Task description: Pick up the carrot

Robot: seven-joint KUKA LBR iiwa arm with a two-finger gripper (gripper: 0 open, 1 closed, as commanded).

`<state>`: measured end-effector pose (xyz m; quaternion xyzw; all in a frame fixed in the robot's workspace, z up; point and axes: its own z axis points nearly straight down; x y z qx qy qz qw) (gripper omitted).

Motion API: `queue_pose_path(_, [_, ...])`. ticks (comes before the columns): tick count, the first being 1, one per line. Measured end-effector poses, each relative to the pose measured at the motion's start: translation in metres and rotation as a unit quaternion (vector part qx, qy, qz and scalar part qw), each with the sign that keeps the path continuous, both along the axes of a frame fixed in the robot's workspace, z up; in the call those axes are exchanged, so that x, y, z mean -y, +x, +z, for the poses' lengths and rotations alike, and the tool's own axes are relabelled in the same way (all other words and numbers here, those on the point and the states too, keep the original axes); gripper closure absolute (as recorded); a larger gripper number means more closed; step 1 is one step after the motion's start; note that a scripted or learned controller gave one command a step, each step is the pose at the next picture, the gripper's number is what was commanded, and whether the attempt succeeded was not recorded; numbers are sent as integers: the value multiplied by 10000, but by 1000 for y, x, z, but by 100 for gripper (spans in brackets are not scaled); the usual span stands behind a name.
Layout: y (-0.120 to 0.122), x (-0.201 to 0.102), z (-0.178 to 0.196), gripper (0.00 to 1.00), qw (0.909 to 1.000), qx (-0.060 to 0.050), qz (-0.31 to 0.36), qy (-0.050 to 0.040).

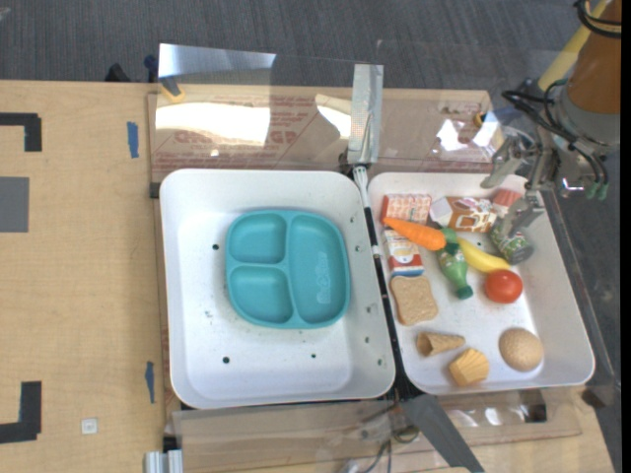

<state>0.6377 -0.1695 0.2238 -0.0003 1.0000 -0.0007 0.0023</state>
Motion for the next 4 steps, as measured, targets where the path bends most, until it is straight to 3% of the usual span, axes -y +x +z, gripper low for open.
queue_pose_path(1, [30,-52,-124,0,9987,29,502,-4])
queue_pose_path(2, [-48,-69,-134,0,9928,23,-1197,0])
queue_pose_path(3, [-128,-75,-133,0,9853,35,-1710,9])
queue_pose_path(4, [-152,-76,-133,0,9932,79,-1165,-1])
